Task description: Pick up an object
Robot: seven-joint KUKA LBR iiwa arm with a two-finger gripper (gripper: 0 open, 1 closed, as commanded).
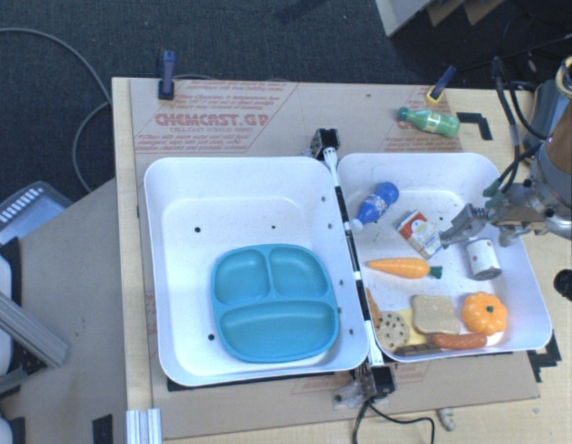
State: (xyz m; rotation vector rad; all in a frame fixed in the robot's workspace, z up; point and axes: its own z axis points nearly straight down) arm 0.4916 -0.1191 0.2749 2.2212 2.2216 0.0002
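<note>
Two white bins sit side by side on the bench. The left bin carries just a blue divided plate, prob. the drop side, while the right bin is the pick side w/ all the loose items. These lie scattered, not stacked, so most can be reached from above: a blue bottle near the divider, a red-and-white carton mid-bin, a carrot just below it, a silver can to the right, then along the near wall a cookie, bread slice, sausage and orange pumpkin, packed close, some touching. A green bottle lies outside on the cardboard, well apart. The gripper comes in from the right edge, low over the right bin, tip just beside the carton's right side and above-left of the can. Likely target is the carton or the can, my guess only. Fingers are dark and seen at a slant; cannot tell if they're apart or together, and nothing is visibly clamped between them.
</note>
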